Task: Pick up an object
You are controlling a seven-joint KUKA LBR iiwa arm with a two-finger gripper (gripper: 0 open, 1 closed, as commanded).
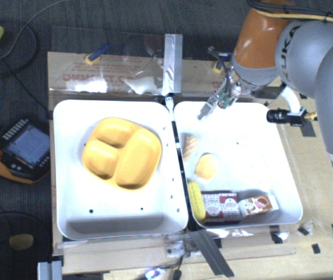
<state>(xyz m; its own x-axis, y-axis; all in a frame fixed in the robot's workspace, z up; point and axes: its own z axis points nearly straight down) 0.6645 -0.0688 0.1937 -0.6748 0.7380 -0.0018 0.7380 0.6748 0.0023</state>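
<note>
Over the right bin's (251,156) far edge the gripper (213,105) was seen; whether open or closed could not be told. The yellow lump (206,167), lying apart mid-bin, would best be approached vertically.

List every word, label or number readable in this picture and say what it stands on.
None reads in full.
"KU": partial letters on the arm's grey shell.
Carton in the right bin: print too small.
Handheld screen on the floor: blurred.
Plastic sheet behind the bins: reddish print, illegible.
</note>
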